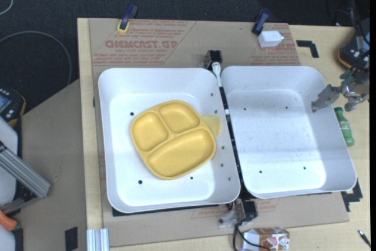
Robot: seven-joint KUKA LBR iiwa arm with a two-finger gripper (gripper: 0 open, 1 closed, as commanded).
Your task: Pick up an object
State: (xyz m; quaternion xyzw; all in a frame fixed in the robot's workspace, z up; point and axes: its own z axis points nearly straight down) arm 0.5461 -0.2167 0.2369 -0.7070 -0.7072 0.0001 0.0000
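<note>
A yellow three-compartment plate (173,138) lies in the white left bin (114,126), whose floor carries a few small black dots, as does the faintly speckled white right bin (282,126). The tan bench board (176,38) bears faded red lettering toward twelve o'clock, with a yellow-and-blue clamp (126,19) and a white block (270,39) there. At three o'clock sit the grey gripper (330,97) and a green marker (344,125).

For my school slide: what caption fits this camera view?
Yellow divided plate in the left bin; gripper at the right bin's far edge.
</note>
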